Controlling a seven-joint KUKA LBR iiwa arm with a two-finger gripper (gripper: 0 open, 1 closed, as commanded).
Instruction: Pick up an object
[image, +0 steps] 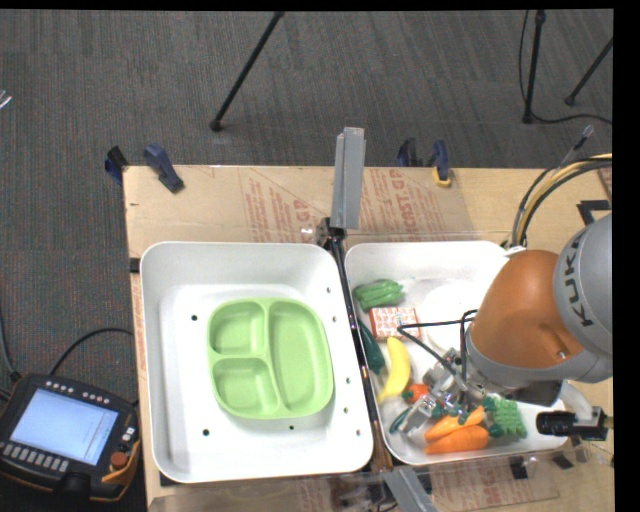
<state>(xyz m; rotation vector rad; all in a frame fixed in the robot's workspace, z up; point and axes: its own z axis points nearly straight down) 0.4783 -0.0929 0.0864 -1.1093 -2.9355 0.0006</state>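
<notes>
Seen from above at a slant, a bench holds two shallow white bins side by side. The left bin (165, 300) carries only a pale green divided plate (270, 357), set near its middle with its three compartments bare, which suggests it waits to receive whatever gets lifted out of the other bin. The right bin (450, 255) holds a cluster of toy foods pushed toward its near-left part: a green pepper-like piece (379, 293) at the top, a small red and white box (388, 320) just below it, a yellow banana (397, 367) lying lengthwise beside the shared wall, and two orange carrots (455, 433) with green tops (507, 417) lying near the front rim.

The grey arm with its orange band (520, 320) reaches in from the right and bends low over the right bin. Its gripper (437, 397) sits down among the toys, just right of the banana and right above the carrots, likely placed there because the objects are densest at that spot. Whether the claw is open or closed cannot be told, since wrist, cables and clutter blur together there. Nothing is clearly seen to be lifted; every toy appears to rest on the bin floor.
</notes>
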